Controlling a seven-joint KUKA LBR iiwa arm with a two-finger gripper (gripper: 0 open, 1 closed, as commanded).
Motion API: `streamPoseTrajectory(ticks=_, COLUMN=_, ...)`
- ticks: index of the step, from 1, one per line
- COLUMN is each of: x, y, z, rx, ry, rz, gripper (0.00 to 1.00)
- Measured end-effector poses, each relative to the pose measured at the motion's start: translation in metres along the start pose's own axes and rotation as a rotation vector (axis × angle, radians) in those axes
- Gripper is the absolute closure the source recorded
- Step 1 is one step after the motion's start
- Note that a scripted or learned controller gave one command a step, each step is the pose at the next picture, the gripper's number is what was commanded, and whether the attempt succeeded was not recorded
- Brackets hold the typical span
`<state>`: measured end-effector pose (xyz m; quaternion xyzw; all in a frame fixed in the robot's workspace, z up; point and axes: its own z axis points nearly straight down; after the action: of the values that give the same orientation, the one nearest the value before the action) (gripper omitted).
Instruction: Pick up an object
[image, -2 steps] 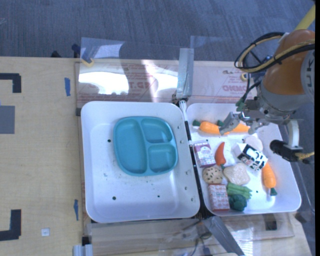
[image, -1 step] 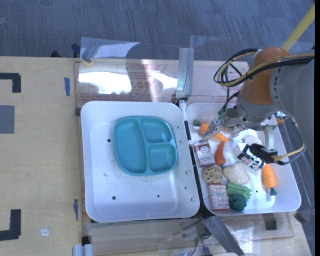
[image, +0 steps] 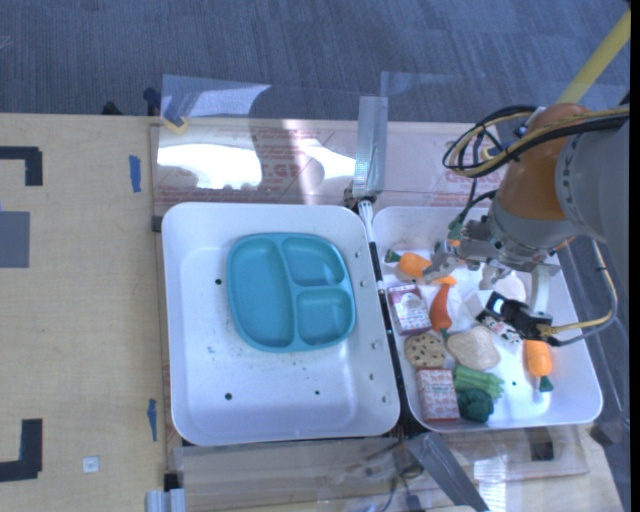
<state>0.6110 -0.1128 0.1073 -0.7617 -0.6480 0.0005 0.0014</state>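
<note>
The right bin (image: 580, 400) holds a jumble of toy foods. Among them are an orange piece (image: 411, 265), a carrot (image: 441, 306), a pink packet (image: 407, 307), a speckled cookie (image: 425, 349), a tan bread roll (image: 473, 349), green vegetables (image: 478, 381) and a red packet (image: 437, 392). Another small carrot (image: 538, 357) lies near the right wall. My gripper (image: 492, 272) hangs over the back middle of this bin, just above and right of the first carrot. Nothing can be seen held in it.
The left bin (image: 200, 390) carries a teal divided plate (image: 291, 291) in its middle. A metal post (image: 370, 150) stands behind the wall between the bins. The grey arm with its orange band (image: 535, 180) and cables covers the back right corner.
</note>
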Motion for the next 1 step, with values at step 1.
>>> streamPoseTrajectory(ticks=1, x=0.0187, y=0.0287, z=0.0209, rx=-0.006, ry=-0.002, rz=-0.151, gripper=0.0)
